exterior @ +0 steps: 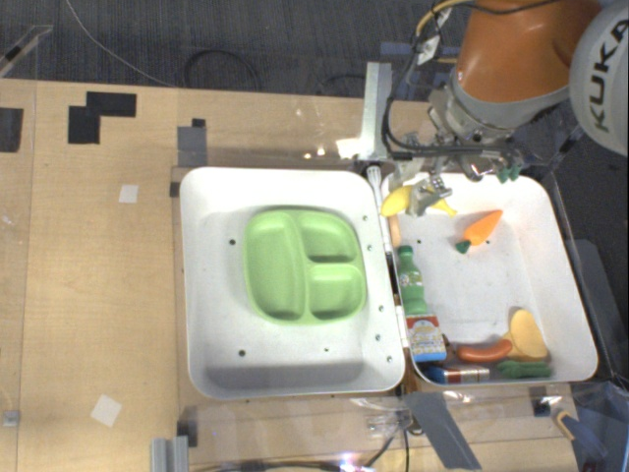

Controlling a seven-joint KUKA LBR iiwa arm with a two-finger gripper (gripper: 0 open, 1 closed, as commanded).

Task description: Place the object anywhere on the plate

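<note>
At the back left corner of the right-hand shallow white bin (565, 264), the grey arm with its orange band (521, 37) reaches down from the upper right, and its two-finger gripper (428, 195) hangs low over a yellow banana-shaped toy (396, 202). The metal fingertips sit right at the banana, one end of the fruit showing to their left and a smaller yellow tip to their right. Whether the fingers are parted or closed on it cannot be made out from this angle, since the wrist covers most of them.

The same bin holds several other toys. An orange carrot with a green stub (479, 228) lies just right of the gripper, apart from it, on bare bin floor. Along the left wall a green bottle with a red-and-white label (414, 303) lies lengthwise, its neck pointing toward the banana. In the near right corner sits a cluster: a pale yellow rounded piece (528, 333), a red sausage-like piece (482, 350) touching it, a dark green piece (521, 369) in front, and a red marker-like stick (462, 374) beside that.

The left-hand shallow white bin (211, 264) carries a light green plastic plate with three compartments (303, 265), one long section on the left and two smaller ones on the right. It lies flat near the bin's centre, well apart from the banana and the gripper, with the two bins' touching walls between them.
</note>
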